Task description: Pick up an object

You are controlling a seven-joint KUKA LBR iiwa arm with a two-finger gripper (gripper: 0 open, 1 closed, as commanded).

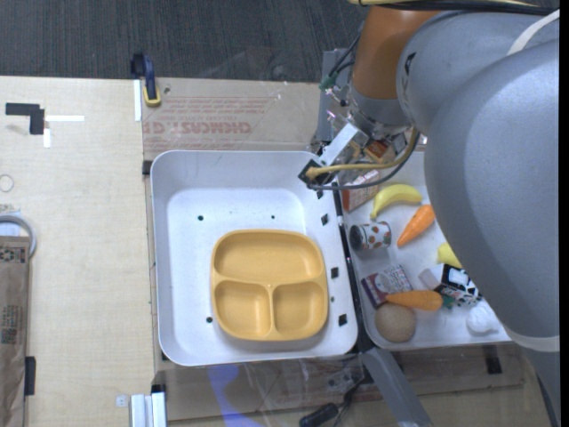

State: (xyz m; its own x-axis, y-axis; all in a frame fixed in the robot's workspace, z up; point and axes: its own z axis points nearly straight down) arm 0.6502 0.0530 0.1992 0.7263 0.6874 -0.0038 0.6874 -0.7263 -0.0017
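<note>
The right bin [366, 314] holds several small objects. A yellow banana [396, 198] and an orange carrot [416, 224] lie near its middle, with a small printed can [372, 235] to their left. Nearer the front are a second carrot [413, 300], a brown potato [396, 323] and a printed packet [389, 280]. My gripper [372, 149] hangs over the far end of this bin, just beyond the banana and above a red-and-white box [356, 198]. The wrist and the grey arm hide the bin's right side.
The left bin [178, 238] holds a yellow divided plate [268, 285]. A yellow piece [447, 254], a black-and-white item [458, 283] and a white lump [480, 321] lie by the arm's edge. A cardboard sheet [222, 118] lies behind the bins.
</note>
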